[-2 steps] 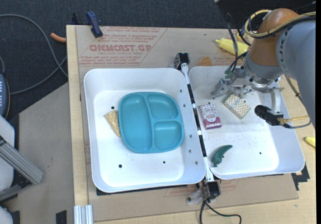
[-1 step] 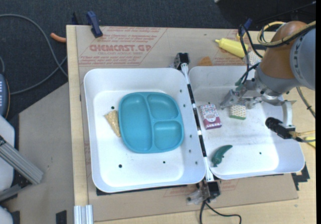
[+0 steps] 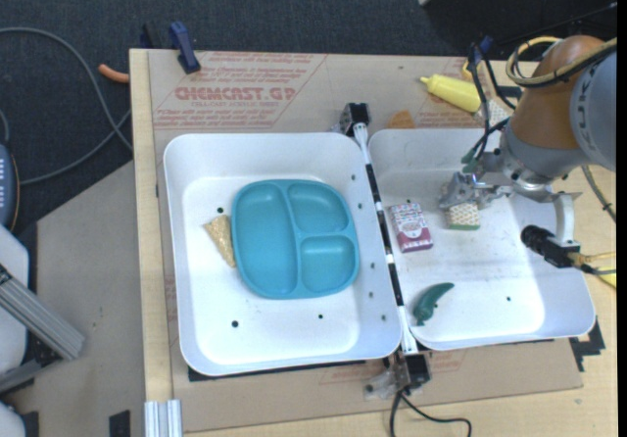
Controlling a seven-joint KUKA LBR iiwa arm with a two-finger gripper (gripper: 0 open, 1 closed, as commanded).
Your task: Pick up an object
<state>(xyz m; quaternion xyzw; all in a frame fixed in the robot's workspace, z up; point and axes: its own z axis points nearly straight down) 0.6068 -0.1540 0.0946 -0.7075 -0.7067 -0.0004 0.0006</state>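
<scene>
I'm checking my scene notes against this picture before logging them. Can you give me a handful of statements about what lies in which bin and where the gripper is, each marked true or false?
1. The blue divided plate lies in the left bin. True.
2. The small pink carton lies in the left bin. False: it lies in the right bin, near the divider.
3. The green object sits at the near edge of the right bin. True.
4. The gripper is over the left bin. False: it is over the right bin, right by a small yellowish-green object.
5. A tan piece pokes out beside the plate's left edge. True.
</scene>
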